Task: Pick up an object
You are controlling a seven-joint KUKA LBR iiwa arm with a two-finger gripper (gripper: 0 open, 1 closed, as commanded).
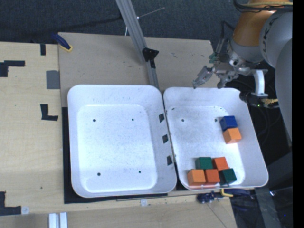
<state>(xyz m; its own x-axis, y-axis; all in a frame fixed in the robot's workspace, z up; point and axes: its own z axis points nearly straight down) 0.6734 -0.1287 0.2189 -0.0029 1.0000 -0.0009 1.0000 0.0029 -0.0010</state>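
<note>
We take the blue block as our likeliest target: it sits near the right wall of the right bin, touching an orange block at its 5 o'clock. From our end effector, which hangs over the bin's far rim with its fingers apart and nothing between them, the blue block lies toward 5 o'clock. A cluster of green and orange blocks lies farther off, near 6 o'clock.
</note>
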